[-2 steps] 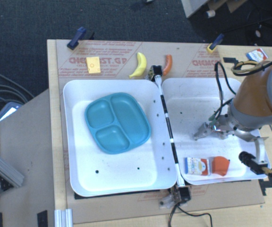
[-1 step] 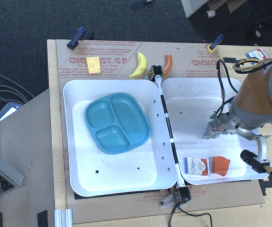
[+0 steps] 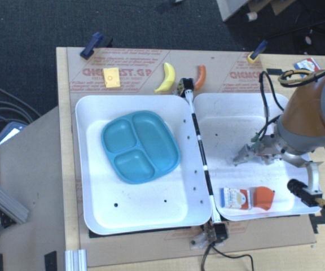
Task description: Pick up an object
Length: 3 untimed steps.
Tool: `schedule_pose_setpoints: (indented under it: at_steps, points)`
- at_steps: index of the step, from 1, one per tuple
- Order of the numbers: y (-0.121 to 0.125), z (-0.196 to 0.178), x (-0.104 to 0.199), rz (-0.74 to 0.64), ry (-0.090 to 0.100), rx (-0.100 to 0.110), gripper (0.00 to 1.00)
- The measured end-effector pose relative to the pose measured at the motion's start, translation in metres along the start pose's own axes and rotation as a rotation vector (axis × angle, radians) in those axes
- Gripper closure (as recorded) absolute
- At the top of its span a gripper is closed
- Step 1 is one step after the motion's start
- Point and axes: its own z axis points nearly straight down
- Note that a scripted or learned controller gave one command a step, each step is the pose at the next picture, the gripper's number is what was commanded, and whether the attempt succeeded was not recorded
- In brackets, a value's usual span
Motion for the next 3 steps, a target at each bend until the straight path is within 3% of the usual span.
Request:
schedule_pose_setpoints:
  at_steps: [1,2,3]
  points:
    - [0.061,0.009,-0.029,-0.001,-0.001,0.0,0.0]
    - [0.062,-0.001,-0.028,-0.002,-0.001,-0.001,1.0]
    - [0.062,-0.001,-0.028,-0.002,0.0,-0.001,0.0]
